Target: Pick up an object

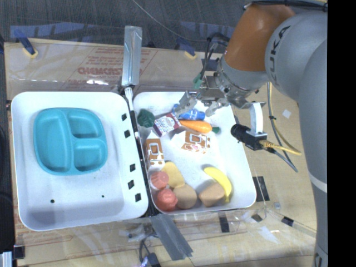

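My gripper (199, 104) hangs over the far part of the right bin (240, 149), its two fingers spread open. Just below and between them lies a small blue item (193, 114), not gripped. An orange carrot (196, 125) lies right in front of it, and a maroon packet (166, 124) sits to its left. A dark green piece (146, 117) rests by the bin's left wall.
The right bin also holds two white-and-orange cartons (194, 142) (154, 152), a banana (218, 181), brown potato-like pieces (210, 193), a red fruit (166, 199) and a yellow piece (173, 174). A blue divided tray (69, 139) lies in the left bin (78, 204).
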You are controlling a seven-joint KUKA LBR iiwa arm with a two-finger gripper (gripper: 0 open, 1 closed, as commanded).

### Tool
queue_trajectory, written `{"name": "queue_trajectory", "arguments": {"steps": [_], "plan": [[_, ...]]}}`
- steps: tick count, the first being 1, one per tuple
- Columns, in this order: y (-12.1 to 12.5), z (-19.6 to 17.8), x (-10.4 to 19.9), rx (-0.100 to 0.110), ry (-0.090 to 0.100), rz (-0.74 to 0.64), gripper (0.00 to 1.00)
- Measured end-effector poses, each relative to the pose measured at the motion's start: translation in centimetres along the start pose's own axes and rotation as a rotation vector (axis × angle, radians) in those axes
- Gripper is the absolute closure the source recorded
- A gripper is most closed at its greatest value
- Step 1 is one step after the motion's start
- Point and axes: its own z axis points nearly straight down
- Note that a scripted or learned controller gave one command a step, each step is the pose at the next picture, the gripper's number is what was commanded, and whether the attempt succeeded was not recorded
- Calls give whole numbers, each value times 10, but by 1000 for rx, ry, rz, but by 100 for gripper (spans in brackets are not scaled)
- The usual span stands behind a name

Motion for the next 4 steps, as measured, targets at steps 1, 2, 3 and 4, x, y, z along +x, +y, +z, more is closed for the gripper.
{"name": "queue_trajectory", "arguments": {"steps": [1,2,3,4], "plan": [[-7,139,-6,-32,-2,108,0],[60,153,-35,-29,-1,111,0],[59,161,-16,-2,-14,-15,0],[63,66,19,-10,0,154,0]]}}
